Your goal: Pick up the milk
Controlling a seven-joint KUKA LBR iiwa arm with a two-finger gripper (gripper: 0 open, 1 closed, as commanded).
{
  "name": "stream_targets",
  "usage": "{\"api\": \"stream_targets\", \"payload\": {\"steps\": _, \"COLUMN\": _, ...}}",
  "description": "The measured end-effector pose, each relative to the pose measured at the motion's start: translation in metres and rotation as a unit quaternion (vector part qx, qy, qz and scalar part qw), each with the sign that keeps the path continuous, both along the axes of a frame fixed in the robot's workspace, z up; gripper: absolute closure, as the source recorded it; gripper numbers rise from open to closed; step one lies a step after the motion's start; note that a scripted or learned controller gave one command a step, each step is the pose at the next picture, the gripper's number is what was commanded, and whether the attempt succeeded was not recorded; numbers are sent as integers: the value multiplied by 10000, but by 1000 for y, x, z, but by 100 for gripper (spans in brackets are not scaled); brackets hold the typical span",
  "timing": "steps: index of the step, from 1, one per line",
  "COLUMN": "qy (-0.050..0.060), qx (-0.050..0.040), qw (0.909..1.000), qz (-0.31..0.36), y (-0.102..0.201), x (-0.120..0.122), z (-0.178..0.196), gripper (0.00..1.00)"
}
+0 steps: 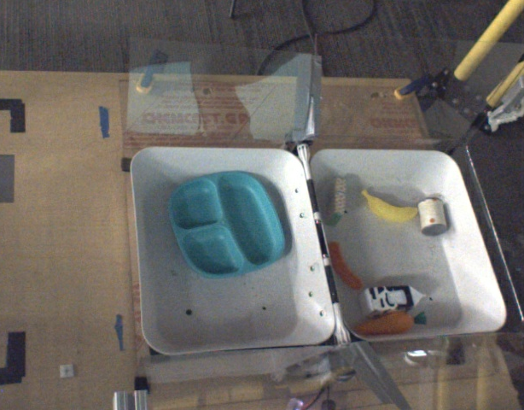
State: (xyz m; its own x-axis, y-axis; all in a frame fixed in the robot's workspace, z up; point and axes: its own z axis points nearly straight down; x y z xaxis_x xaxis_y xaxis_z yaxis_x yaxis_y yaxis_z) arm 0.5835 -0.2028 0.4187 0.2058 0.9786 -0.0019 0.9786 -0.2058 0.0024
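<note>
Milk (393, 297) lies on its side in the right bin (467, 254), near the front wall, with a carrot (385, 323) just in front of it, close or touching. I cannot tell the state of the end effector. A red pepper (345, 266) lies to the left of the milk, by the divider. Further back are a banana (388, 209), a small can (432, 215) and a corn cob (340, 196). A teal divided plate (229, 222) sits in the left bin (160, 297).

Milk (393, 297) open from above, carrot (386, 323) touching its near side, red pepper (345, 266) just left, bin wall (340, 314) close.
</note>
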Motion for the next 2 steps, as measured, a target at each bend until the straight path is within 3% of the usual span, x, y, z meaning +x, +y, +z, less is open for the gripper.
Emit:
{"api": "stream_targets", "payload": {"steps": 1, "qy": 21, "qx": 13, "qw": 9947, "qz": -1032, "y": -5, "x": -82, "z": -27, "gripper": 0}}
{"api": "stream_targets", "payload": {"steps": 2, "qy": 16, "qx": 16, "qw": 9955, "qz": -950, "y": -4, "x": -105, "z": -254, "gripper": 0}}
